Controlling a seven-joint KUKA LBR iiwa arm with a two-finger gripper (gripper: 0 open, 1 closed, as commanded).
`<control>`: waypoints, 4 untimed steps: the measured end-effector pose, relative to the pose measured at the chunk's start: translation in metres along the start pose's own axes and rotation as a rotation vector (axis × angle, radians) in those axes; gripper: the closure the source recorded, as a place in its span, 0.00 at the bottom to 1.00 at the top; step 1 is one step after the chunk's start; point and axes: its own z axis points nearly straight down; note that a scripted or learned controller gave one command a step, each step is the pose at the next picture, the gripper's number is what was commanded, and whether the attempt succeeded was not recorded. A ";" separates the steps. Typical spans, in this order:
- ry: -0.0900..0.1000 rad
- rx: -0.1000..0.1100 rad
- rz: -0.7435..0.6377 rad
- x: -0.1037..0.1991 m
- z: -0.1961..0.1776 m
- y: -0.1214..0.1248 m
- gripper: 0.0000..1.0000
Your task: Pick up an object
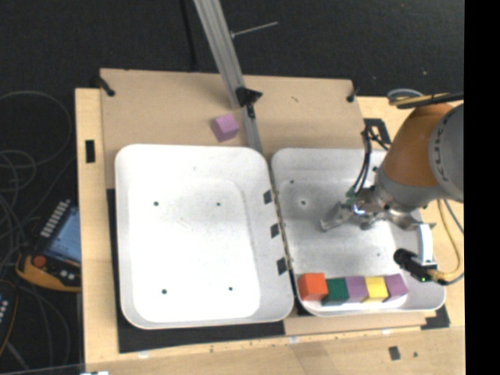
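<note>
The gripper (337, 219) hangs over the right bin (312, 170); I cannot tell its state. The orange block (313, 286) sits near it, at about 7 o'clock.

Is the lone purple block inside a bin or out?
Out. The purple block sits on the bare bench board behind the left bin, beyond its rim.

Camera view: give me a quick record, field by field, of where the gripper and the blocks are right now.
gripper: over the right bin, mid-floor, nothing seen between its fingers
blocks in right bin: a row along the near wall: orange block, green block, purple block, yellow block, second purple block
stray: lilac block on the bench behind the left bin
</note>
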 end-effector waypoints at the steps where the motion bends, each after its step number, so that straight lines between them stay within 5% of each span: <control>1: -0.001 -0.008 -0.003 0.019 -0.180 -0.087 0.00; 2: 0.005 0.001 -0.011 0.119 -0.143 -0.090 0.00; 3: 0.001 -0.007 -0.005 0.116 -0.201 -0.090 0.00; 4: 0.001 0.007 0.001 0.035 -0.018 -0.052 0.00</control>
